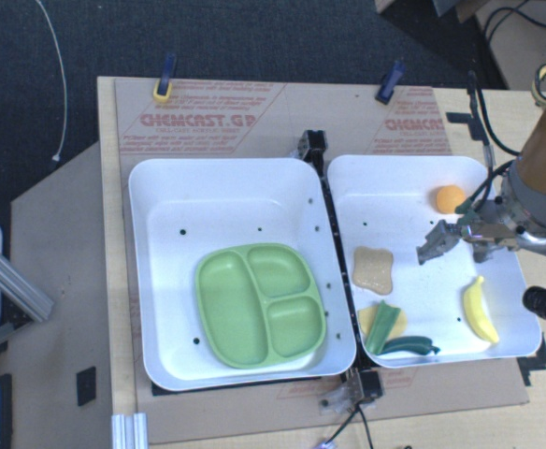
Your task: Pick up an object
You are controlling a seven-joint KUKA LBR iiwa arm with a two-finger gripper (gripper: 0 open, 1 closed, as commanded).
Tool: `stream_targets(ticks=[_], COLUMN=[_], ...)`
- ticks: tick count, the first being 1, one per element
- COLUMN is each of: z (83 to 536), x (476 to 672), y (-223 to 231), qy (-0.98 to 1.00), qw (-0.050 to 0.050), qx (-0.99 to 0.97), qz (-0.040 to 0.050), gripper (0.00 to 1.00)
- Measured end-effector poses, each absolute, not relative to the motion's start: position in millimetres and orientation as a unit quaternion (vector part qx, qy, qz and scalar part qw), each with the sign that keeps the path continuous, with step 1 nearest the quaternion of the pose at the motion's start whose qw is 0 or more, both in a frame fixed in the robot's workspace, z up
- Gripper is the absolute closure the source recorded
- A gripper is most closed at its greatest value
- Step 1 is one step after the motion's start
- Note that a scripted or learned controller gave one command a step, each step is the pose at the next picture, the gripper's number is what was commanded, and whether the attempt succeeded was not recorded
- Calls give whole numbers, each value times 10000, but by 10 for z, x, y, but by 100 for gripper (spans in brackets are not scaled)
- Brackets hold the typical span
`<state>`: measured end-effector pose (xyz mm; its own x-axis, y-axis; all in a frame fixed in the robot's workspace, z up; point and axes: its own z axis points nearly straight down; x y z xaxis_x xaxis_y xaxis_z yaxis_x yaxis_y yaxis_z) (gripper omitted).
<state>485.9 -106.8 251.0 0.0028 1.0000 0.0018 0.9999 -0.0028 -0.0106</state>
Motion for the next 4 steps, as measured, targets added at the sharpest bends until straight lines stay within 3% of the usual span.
stream_targets(ticks=[1, 4], z=[2557, 827], x=[4880, 4858], y=[-1067, -1034], qy=[-7071, -7065], qw=[2, 14], qx=[-7071, -7077], qz=[0, 2], gripper=[0, 0])
